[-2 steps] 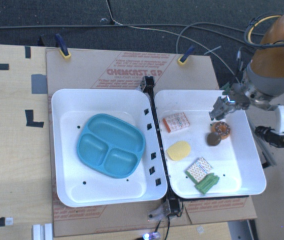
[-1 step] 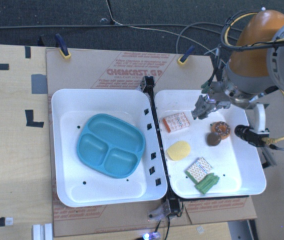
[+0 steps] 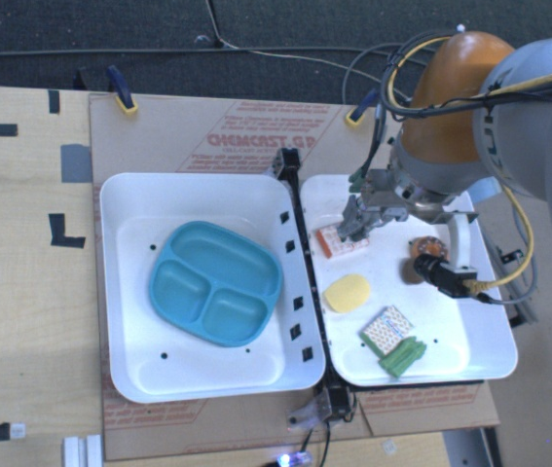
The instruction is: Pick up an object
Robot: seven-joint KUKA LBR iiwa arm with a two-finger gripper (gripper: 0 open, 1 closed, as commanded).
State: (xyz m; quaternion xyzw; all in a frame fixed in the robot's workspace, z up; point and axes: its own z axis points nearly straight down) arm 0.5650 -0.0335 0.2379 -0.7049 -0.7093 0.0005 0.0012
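Hovering low in the white bin (image 3: 456,324) it reaches into, the gripper (image 3: 356,224) has its tip right at a small red-and-white packet (image 3: 337,244), so I'd bet that's the object being gone for. What matters here: the packet sits directly under the tip and pokes out on the side away from the arm, toward the divider between the bins. It lies flat, and its long axis runs roughly across the view, climbing a touch toward the gripper end. So the gripper looks lined up over one end of it rather than over the middle. I can't make out whether tip and packet are touching or just very close.

Honestly I also can't tell if the gripper is apart or together, because the wrist hardware blocks that bit from this angle. Nothing shows the packet as actually held.

Everything else is farther from the gripper. A yellow oval piece (image 3: 347,293) is next out, toward the bottom of the view. Beyond it are a checkered packet (image 3: 386,329) and a green piece (image 3: 402,356) touching it. A small brown-orange thing (image 3: 426,248) sits on the arm's side. The blue divided plate (image 3: 215,282) is off in the other bin (image 3: 134,212), well apart.
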